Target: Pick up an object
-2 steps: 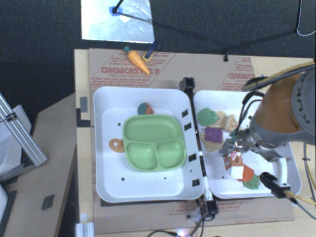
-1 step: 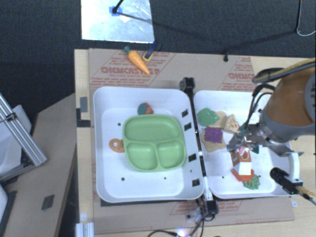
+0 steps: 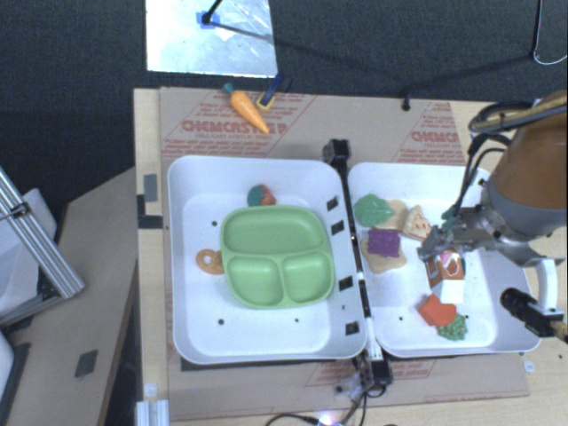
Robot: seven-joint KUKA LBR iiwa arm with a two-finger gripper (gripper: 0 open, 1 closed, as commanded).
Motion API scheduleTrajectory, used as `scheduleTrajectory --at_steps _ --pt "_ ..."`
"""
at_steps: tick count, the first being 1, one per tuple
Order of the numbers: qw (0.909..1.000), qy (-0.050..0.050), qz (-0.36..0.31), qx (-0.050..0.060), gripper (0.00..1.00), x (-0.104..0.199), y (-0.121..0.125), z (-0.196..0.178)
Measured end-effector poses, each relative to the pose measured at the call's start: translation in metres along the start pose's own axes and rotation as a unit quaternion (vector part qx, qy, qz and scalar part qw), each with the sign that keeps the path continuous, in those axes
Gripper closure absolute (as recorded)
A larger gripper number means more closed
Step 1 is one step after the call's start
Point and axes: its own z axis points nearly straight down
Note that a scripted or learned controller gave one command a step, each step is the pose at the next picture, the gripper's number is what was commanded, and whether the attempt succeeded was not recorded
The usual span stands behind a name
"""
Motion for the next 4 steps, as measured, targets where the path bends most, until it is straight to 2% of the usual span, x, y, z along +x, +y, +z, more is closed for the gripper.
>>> scheduleTrajectory --at_steps 1,2,3,4 --pt "1.0000 0.000 -0.001 0.000 1.00 0.021 0.048 -0.010" --pt "1.0000 0.001 -0.002 0.001 1.00 0.049 0.089 0.006" --pt "1.0000 0.001 -0.001 0.000 1.00 0.061 0.123 -0.007" --pt "1.0000 0.000 0.001 0.002 1.00 0.061 0.121 0.012"
